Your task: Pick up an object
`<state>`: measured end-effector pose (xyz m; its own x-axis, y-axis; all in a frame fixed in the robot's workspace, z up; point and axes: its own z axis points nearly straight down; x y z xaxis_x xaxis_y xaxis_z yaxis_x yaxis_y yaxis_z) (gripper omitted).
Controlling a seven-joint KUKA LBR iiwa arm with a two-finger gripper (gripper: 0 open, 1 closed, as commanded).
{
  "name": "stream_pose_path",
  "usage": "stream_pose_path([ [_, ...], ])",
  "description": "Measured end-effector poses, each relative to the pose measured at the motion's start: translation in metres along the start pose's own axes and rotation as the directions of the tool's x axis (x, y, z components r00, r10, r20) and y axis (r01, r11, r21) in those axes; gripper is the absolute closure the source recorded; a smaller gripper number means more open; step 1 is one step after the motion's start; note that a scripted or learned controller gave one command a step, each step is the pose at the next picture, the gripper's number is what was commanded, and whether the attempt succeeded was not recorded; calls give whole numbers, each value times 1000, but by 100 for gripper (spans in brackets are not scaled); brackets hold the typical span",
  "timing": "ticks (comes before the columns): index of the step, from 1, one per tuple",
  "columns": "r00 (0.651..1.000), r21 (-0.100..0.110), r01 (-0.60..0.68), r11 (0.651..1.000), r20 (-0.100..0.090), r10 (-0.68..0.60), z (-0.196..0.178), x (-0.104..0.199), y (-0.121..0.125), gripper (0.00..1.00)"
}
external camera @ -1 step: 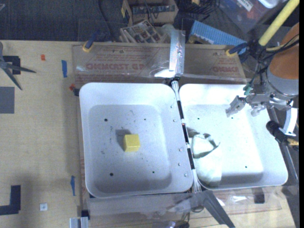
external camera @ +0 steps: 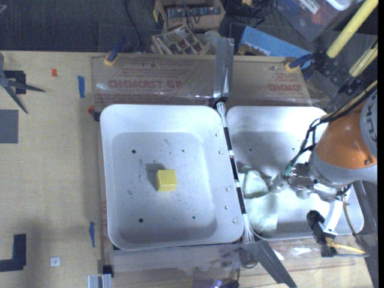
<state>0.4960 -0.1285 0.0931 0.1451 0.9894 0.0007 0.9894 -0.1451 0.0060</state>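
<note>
Yellow block (external camera: 167, 180) in left bin (external camera: 120, 125); gripper (external camera: 277, 183) over right bin (external camera: 258, 122).

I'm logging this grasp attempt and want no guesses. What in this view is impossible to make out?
- Gripper: over the right bin in the camera view, blurred against the white floor; any grasp is unreadable.
- Pale objects near it: washed out against the bin, identity unclear.
- Arm: cut off by the right edge.
- Yellow block in the left bin: clear, but its dark specks are too small to identify.
</note>
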Motion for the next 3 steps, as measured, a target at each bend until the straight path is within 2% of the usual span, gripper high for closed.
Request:
stream_pose_path([
  [1, 1000, -5, -6, 1000, 0, 6, -10, -2, 1, 100],
  [2, 721, 5, -693, 721, 6, 692, -3, 26, 78, 100],
  [3, 344, 3, -939, 344, 9, 939, -50, 49, 98, 100],
])
